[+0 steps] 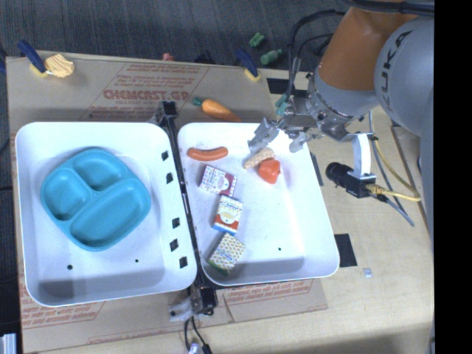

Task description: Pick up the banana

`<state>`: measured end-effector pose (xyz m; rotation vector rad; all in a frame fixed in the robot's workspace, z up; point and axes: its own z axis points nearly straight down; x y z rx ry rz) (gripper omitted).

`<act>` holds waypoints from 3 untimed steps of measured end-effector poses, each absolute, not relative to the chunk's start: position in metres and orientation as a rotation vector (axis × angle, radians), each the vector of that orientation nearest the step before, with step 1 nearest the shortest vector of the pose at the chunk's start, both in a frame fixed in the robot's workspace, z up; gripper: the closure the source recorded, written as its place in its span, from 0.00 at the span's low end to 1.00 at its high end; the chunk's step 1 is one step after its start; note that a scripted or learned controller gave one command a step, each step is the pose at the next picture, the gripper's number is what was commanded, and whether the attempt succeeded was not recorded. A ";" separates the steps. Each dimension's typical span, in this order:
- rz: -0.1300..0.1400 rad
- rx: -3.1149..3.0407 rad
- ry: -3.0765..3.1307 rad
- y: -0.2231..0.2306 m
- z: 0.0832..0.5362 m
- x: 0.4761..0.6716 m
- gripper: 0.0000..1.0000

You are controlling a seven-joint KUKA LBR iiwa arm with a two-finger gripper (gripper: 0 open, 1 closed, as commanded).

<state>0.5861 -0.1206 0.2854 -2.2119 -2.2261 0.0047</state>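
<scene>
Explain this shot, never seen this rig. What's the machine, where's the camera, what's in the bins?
One fixed camera looks down at a slant on a bench. The grey arm with the orange band is a KUKA iiwa reaching in from the right; its gripper hangs over the right bin. That bin holds a sausage, a red piece, a pale piece beside it that may be the banana, and three small cartons. The left bin holds a blue divided plate. A toy carrot lies behind the bins. Nothing shows between the fingers.
</scene>
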 end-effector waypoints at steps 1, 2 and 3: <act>0.007 -2.336 -2.090 -0.128 0.133 0.529 0.00; 0.003 -2.131 -2.302 -0.095 0.091 0.489 0.00; 0.004 -2.409 -2.013 -0.094 0.091 0.555 0.00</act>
